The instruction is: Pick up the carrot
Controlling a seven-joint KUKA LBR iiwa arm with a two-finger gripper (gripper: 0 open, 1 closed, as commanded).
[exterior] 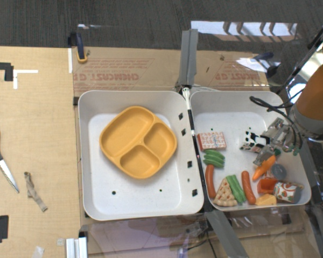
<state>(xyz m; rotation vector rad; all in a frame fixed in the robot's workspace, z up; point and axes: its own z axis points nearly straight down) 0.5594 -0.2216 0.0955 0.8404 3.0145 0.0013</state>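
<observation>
The orange carrot (261, 169) lies tilted in the right bin (231, 104), near that bin's right side, with its thick end pointing up and right. My gripper (267, 156) reaches in from the right and hangs directly over the carrot's upper end, at or very close to it. The arm's wrist and cables hide the exact point of contact.
Around the carrot are a grey disc (279, 171), a red piece (266, 185), a cheese wedge (265, 200), a small can (288, 192), two sausages (248, 187), a green bean (236, 188), a pizza slice (224, 193) and a cow figure (254, 140). The left bin holds a yellow divided plate (138, 141).
</observation>
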